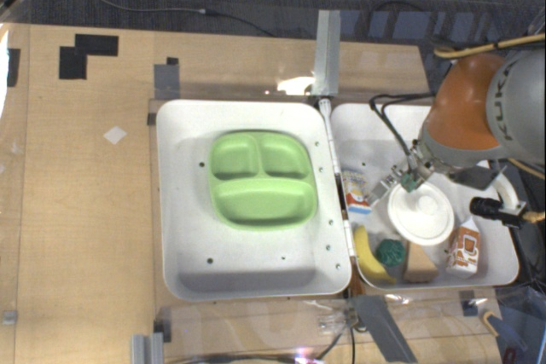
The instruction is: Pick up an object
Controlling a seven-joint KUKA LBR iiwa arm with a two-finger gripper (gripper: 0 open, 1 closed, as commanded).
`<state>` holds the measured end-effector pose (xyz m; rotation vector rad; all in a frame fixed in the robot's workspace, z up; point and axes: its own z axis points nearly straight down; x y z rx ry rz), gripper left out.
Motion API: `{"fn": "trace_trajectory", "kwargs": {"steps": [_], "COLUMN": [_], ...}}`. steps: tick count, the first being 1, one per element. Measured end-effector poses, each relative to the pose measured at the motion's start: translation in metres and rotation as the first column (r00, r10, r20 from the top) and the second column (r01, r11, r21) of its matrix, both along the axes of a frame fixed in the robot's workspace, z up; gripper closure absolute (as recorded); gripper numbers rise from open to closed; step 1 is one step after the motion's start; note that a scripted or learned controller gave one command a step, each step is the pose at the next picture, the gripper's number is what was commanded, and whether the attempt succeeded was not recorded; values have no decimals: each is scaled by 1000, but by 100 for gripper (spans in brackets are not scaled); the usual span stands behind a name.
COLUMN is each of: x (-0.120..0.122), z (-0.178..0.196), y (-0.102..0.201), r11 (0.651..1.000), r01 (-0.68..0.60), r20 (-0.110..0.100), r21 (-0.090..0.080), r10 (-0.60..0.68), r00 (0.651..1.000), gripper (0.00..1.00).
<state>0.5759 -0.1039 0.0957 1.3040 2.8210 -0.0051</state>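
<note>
The tabletop point(85, 209) carries two white bins, and the right bin point(363, 128) is the landmark here. To its left, touching along the shared rim, the left bin point(179, 268) holds only a green divided plate point(260, 179) in its middle. Reaching into the right bin from the right, the grey arm point(478, 111) hangs low over its centre.

A round white lid point(421, 216) lies just beneath the wrist, near the bin's middle. Along the front wall sit a banana point(367, 251), a small green toy point(392, 252), a tan block point(420, 263) and an orange carton point(465, 251); a printed packet point(357, 192) lies by the left wall.

The gripper point(411, 181) is at the lid's upper left edge; whether the jaws are open or closed, I cannot tell, and nothing visibly sits between them.

The likely risk: the lid looks flat and wide, so the jaws may slide off its rim or close on nothing. The front objects are crowded, so a grab there could nudge neighbours.
</note>
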Motion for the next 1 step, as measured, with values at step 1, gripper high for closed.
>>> {"fn": "trace_trajectory", "kwargs": {"steps": [1], "x": [-58], "z": [-6], "y": [15], "r11": [999], "r01": [45], "r20": [-13], "r21": [17], "r10": [-45], "r00": [999], "gripper": [0]}}
